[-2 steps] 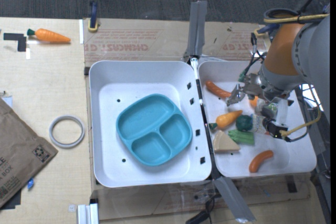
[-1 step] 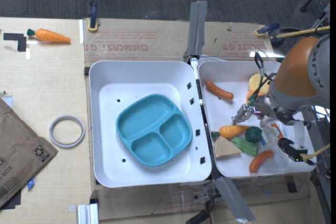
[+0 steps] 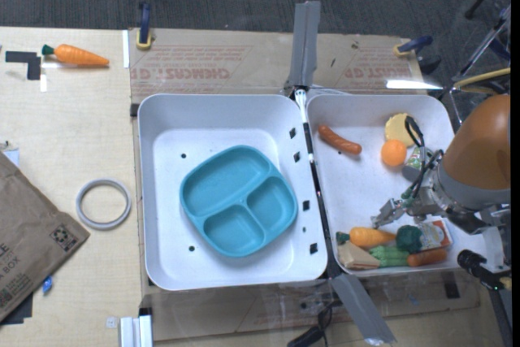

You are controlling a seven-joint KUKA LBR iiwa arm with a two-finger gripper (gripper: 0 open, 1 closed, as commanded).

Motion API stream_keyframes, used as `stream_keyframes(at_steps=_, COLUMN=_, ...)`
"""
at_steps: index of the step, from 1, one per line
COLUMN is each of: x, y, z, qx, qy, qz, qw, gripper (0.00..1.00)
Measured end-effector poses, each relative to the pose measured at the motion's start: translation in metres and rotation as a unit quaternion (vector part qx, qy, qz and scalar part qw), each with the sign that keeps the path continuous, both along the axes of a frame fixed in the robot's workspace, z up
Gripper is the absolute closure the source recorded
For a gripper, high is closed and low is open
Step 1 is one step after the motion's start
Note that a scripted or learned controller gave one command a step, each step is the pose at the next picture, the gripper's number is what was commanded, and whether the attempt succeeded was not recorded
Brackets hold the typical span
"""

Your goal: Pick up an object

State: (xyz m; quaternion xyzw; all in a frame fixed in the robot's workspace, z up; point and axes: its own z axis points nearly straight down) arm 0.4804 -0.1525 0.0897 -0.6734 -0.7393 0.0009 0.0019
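We see the toy food heaped at the near edge of the right bin, just under our gripper, whose fingers look spread with nothing between them, presumably poised to descend and pick.

Right bin: toy foods inside. Hot dog at 11 o'clock, lying slanted. Orange ball at 1 o'clock, touching yellow round piece. Small carrot, green veggie, bread slice piled at 6 o'clock.
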Motion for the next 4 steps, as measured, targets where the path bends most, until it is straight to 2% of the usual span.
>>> stream_keyframes(at_steps=1, x=0.08, y=0.034, z=0.0, qx=-0.0005, qy=0.0, qz=0.03, qw=0.9995, gripper=0.0)
stream_keyframes(at_steps=2, x=0.131, y=0.039, z=0.0, qx=-0.0013, qy=-0.001, qz=0.001, qw=1.0, gripper=0.0)
stream_keyframes(at_steps=3, x=0.179, y=0.044, z=0.028, qx=-0.0015, qy=-0.002, qz=0.037, qw=0.9993, gripper=0.0)
stream_keyframes(at_steps=4, x=0.179, y=0.039, z=0.002, qx=-0.0015, qy=-0.002, qz=-0.037, qw=0.9993, gripper=0.0)
